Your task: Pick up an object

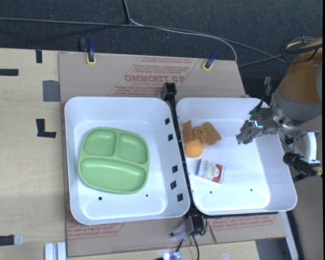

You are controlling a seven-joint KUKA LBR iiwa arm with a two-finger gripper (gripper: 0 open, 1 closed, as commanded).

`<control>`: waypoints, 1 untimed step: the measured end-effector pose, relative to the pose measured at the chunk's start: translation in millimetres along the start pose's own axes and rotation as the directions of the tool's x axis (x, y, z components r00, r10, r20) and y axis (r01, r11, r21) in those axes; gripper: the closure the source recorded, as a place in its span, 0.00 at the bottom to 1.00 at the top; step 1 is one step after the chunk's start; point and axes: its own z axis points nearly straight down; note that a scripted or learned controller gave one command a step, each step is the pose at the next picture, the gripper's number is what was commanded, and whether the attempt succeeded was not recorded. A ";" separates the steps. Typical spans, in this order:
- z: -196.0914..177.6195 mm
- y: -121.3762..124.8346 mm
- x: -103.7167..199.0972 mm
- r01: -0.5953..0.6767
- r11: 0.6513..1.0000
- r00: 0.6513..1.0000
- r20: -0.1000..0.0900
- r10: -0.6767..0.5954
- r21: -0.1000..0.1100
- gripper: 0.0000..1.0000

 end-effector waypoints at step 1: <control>8.4 4.0 53.8 0.001 1.000 1.000 0.000 -0.001 0.000 1.00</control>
